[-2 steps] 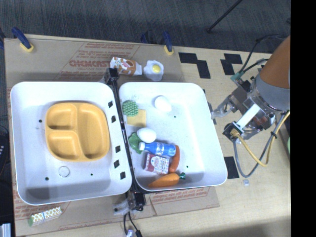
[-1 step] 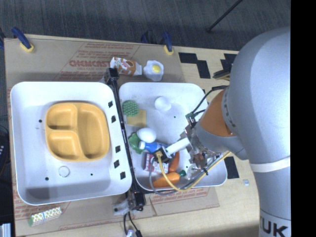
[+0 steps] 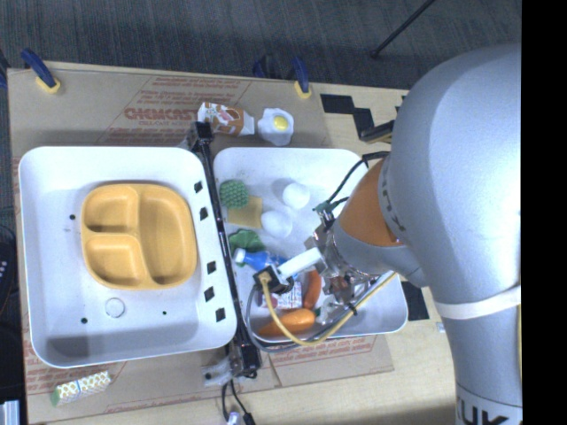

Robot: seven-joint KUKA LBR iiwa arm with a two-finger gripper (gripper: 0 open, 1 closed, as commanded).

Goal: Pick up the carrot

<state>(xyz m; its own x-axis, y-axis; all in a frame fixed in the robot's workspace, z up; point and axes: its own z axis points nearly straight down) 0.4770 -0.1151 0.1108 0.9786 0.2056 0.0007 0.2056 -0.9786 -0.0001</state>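
Light: even overhead light is falling brightly on both bins.
Glare: the arm is showing a soft sheen.
Shadows: the floor is lying dim.
Focus: detail is looking slightly soft and grainy throughout.

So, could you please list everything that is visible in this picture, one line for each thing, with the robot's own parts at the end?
white bins: 2, white, side by side on the bench
divided plate: 1, yellow, in the left bin
carrot: 1, orange, near front edge of the right bin
green brush-like item: 1, green, back left of the right bin
white round items: 2, white, middle of the right bin
small carton: 1, white and orange, on the cardboard behind the bins
egg-like toy: 1, white with yellow centre, beside the carton
blue clamps: at least 2, blue, back edge of the cardboard
arm: 1, grey with orange band, over the right bin
gripper: 1, low in the right bin, just above the carrot
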